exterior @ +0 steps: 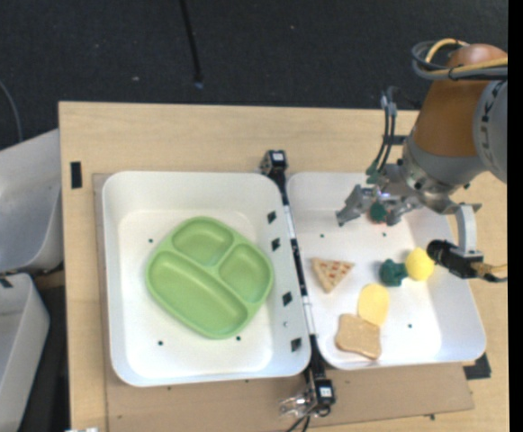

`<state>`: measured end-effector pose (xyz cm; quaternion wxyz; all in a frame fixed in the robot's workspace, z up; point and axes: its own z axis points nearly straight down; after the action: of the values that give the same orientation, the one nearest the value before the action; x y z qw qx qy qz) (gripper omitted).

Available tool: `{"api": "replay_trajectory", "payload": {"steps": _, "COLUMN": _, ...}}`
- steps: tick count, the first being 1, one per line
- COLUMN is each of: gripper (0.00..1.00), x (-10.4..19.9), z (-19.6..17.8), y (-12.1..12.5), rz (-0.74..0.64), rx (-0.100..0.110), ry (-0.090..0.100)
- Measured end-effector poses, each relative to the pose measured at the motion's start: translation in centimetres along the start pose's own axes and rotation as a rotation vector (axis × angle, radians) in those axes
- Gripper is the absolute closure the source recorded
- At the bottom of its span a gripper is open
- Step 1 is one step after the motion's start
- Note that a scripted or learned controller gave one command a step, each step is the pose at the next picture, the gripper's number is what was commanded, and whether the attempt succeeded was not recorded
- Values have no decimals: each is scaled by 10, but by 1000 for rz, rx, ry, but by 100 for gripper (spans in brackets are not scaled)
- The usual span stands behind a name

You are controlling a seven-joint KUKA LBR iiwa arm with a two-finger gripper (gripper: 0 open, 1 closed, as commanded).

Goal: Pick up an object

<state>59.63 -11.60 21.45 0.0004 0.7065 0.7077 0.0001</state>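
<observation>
Two white bins sit side by side on a wooden bench (198, 138). The left bin (126, 340) has a green plate (209, 277) in it, and the plate is split into three parts. The right bin (455, 331) has the play food. A pizza slice (331, 273) lies near the left wall of that bin. A piece of toast (358, 337) lies near the front edge, and a soft yellow piece (374, 303) sits just behind it, touching it. A round yellow thing (419, 264) (maybe a lemon) sits more to the right, and a small dark green thing (392, 272) is right beside it, touching it. The robot arm (455, 115) comes in from the right, with its orange band up high. Its claw (376, 207) hangs over the back part of the right bin, well apart from the pizza, the toast and the lemon. One grey finger (353, 207) points out to the left. Something small and green (380, 211) shows right at the claw, but it is too small and blurry to tell if it is a toy or part of the claw. I cannot tell how wide the claw is, or if it has hold of anything. All the food I can name lies flat on the bin floor.
</observation>
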Motion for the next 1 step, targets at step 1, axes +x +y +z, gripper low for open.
{"api": "replay_trajectory", "payload": {"steps": 1, "gripper": 0, "x": 8, "z": 58, "y": 2, "rz": -1, "rx": 5, "ry": 0}}
